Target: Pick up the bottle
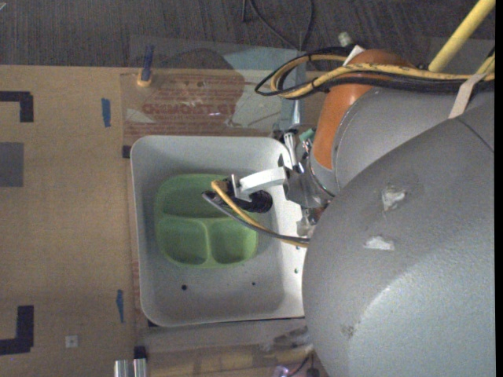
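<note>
The grey arm with its orange band reaches in from the right, and its bulk covers the right half of the scene. My gripper [292, 162] hangs over the right rim of the left white bin [149, 210], beside a green divided plate [189, 226] that lies in the bin. The arm's body hides whatever is under and behind the gripper.
The green plate has three compartments and takes up the middle of the bin. Brown cardboard with blue tape marks [106, 112] lies left of and behind the bin. A bare strip of bin floor [220, 293] runs along the near side.
</note>
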### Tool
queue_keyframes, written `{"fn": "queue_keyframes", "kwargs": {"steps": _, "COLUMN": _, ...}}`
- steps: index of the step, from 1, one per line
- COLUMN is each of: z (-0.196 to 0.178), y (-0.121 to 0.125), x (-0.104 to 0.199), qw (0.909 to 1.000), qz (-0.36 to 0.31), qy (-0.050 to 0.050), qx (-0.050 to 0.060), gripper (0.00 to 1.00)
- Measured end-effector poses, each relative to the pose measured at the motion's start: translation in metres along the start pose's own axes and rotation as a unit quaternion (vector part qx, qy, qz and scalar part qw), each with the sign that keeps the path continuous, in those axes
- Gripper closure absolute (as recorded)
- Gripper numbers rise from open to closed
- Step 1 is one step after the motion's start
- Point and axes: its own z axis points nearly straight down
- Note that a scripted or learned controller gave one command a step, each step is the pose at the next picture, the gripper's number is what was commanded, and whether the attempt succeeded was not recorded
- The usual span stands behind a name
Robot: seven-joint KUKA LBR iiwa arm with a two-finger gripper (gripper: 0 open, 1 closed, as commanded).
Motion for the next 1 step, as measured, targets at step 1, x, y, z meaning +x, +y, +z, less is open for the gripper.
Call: {"fn": "queue_keyframes", "kwargs": {"steps": 1, "z": 0.0038, "y": -0.0553, "x": 0.0077, "qw": 0.9969, "qz": -0.079, "qy": 0.000, "qx": 0.000, "gripper": 1.00}}
